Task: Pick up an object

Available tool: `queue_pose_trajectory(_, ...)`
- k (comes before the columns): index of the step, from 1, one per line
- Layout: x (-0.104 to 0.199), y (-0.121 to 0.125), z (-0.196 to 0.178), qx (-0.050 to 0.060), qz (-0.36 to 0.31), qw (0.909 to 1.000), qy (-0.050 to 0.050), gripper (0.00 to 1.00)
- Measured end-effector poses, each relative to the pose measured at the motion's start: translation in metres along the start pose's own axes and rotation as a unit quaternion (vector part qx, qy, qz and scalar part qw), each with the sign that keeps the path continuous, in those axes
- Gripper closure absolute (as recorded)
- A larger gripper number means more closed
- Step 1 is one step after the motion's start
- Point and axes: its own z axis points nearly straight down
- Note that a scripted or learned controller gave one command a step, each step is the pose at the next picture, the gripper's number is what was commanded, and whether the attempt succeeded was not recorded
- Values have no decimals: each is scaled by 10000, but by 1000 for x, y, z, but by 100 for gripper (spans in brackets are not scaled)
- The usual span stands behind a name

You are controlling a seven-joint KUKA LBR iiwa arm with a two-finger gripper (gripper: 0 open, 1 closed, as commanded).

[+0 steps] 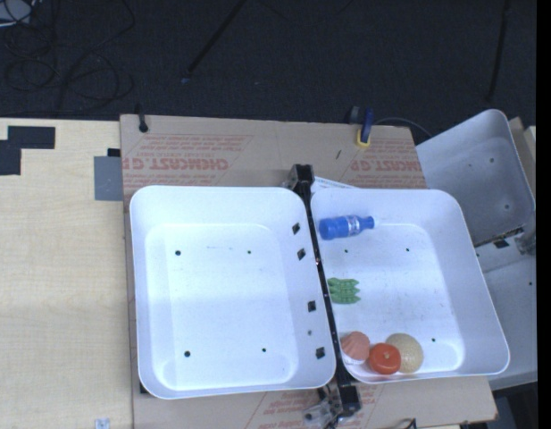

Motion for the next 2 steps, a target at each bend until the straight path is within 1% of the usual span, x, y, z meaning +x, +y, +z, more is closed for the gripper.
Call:
queue_pose_trajectory(1, 0, 0, 29, 20, 12, 10000, 6, 100)
queue_pose_trajectory(2, 0, 0, 12, 3, 1, 10000, 2, 100)
